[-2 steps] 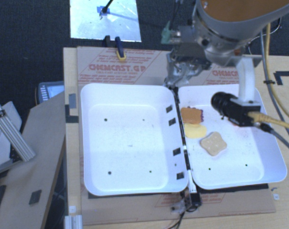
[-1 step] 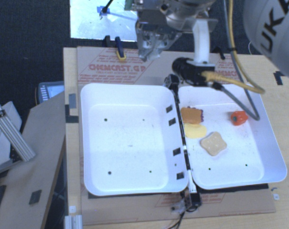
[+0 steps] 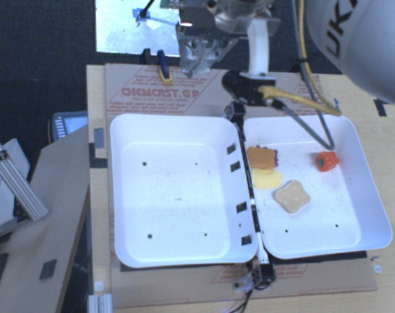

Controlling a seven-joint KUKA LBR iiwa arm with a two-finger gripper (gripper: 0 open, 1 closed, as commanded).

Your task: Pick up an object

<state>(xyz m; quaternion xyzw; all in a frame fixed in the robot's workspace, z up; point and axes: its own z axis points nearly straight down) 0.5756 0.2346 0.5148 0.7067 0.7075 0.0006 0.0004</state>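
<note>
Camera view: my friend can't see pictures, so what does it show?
A robot arm's gripper hangs above the far edge of two white bins. The right bin holds a toast-shaped piece, a yellow piece, an orange waffle-like piece and a red-orange piece.

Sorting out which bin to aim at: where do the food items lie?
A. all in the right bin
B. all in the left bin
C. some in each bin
A: the toast, tomato, and other pieces lie in the right bin.
</note>
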